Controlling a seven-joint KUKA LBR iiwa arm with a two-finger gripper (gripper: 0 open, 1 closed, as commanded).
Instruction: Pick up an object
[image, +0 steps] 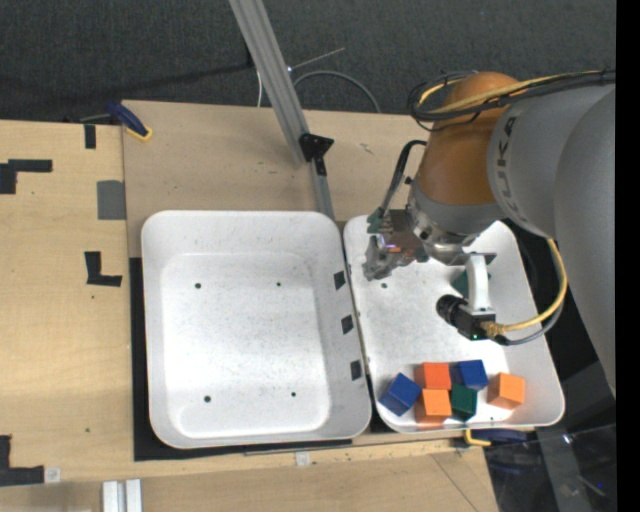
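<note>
Hovering over the upper part of the right bin (520, 250), with the gripper (383, 255) hanging near the bin's 10 o'clock corner; spread or pressed together, impossible telling from this slanted view. Carrying nothing visible. Judging by this, still standing at the approach step, with no object yet reached.

Waiting at the bin's 6 o'clock end, well apart from the gripper: a cluster of small blocks, namely a blue block (401, 392), an orange block (436, 375), another orange block (435, 403), a blue block (470, 374), a green block (463, 401) and an orange block (509, 389) sitting slightly aside toward 3 o'clock.

Probably calling next for travelling toward 6 o'clock, choosing an outer block, then descending squarely over it; crowding among neighbours risking a slipped grasp.

Lying at 9 o'clock, the left bin (160, 330); resting beneath both, a pale wooden bench (60, 330).
</note>
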